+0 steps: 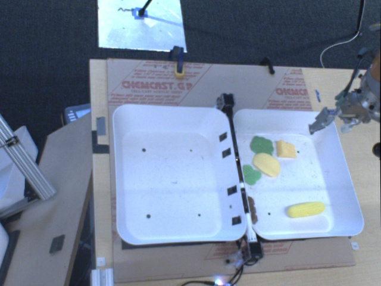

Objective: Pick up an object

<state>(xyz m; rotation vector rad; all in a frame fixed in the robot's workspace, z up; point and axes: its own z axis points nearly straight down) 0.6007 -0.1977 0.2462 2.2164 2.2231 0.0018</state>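
The tool (324, 121) hangs at the upper right of the frame over the right bin's (345, 177) far rim, gripping nothing; whether it is spread cannot be told. All candidates lie in that bin: a yellow corn cob (306, 209) at lower right stands apart, so it seems easiest, while yellow and green pieces (266, 159) cluster mid-bin. The sheet (161, 79) on the surface under the bins reads "CHEMCAST GP".

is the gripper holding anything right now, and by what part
Nothing is held. The gripper hangs over the right bin's far right corner, with no object between its fingers.
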